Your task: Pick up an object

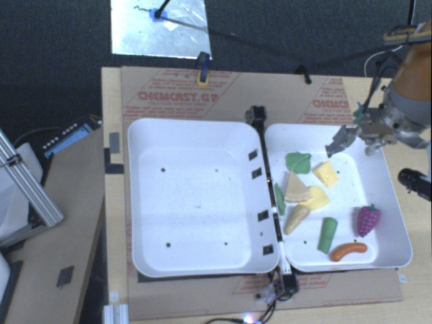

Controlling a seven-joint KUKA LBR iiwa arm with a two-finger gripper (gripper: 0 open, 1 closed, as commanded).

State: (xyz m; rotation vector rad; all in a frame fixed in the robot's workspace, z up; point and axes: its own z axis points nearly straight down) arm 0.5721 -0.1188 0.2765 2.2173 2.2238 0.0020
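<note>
The right bin (389, 181) holds several toy foods: a green leafy piece (298, 161), a yellow cube (327, 174), a beige wedge (295, 187), a yellow chunk (316, 198), a pale cone (295, 219), a green cylinder (327, 234), purple grapes (367, 219), an orange sausage (348, 250) and a thin green pod (279, 198) against the divider. My gripper (354, 144) hangs over the bin's far edge, above and right of the leafy piece and the yellow cube. Its fingers stand apart, open, with nothing between them.
The left bin (196, 194) lies beside the right one, with black clips (257, 173) along the shared wall. Both rest on cardboard (175, 93). A foil sheet (160, 19) lies at the back, a metal frame (27, 187) at the left.
</note>
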